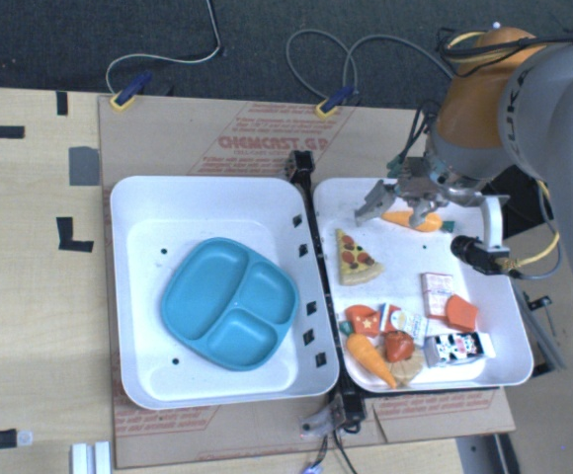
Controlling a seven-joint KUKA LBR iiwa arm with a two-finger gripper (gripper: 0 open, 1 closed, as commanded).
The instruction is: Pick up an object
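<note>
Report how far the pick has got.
Done: the hand has reached the far end of the right bin, right at an orange carrot-like toy. In hand: a grasp attempt there, though the toy seems to lie on the bin floor. Left: closing on it and lifting. The pizza slice and the near-end toys lie untouched.

Orange piece [414, 220]: small, carrot-like, lying flat at the far end of the right bin [520, 316], right under the gripper [397, 203].
Colour: orange with a green tip at its right end.
Pose: long axis runs left to right, slightly tilted.
Contact: gripper fingers stand over it; a grasp cannot be told.
</note>
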